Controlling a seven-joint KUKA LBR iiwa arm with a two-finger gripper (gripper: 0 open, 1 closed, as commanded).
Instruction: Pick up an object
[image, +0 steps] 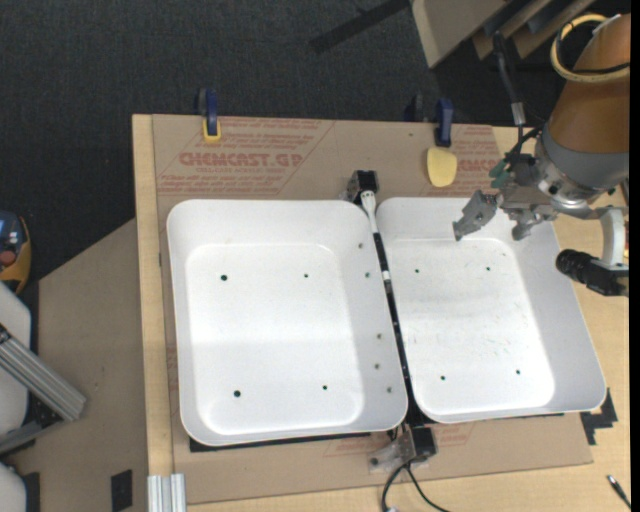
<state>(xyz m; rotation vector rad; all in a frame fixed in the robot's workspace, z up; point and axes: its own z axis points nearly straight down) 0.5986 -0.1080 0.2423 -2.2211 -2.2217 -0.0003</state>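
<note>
The desk (300, 150), a brown board printed with red lettering, is held down along its far edge by two blue clamps, the left clamp (209, 108) and the right clamp (443, 116), presumably so that it cannot slide while the arm works. On it lie two shallow white bins side by side, touching along a dark seam: the left bin (190, 300) takes up the desk's left and middle, the right bin (570, 330) reaches to the desk's right edge. Both show only their bare white floors with a few small dark dots; I can make out no loose object inside either, so the task's thing is not identifiable within them. The one loose item is a small yellow object (441, 166) lying on the bare board near the far edge, just below the right clamp and beside the far left corner of the right bin, outside it. The grey arm (590, 150) with its orange band (592, 110) comes in over the far right corner of the desk, and its pincer (496, 214) hangs above the far part of the right bin with its two fingers spread wide and nothing between them, a posture that reads as ready to descend rather than as carrying anything.
</note>
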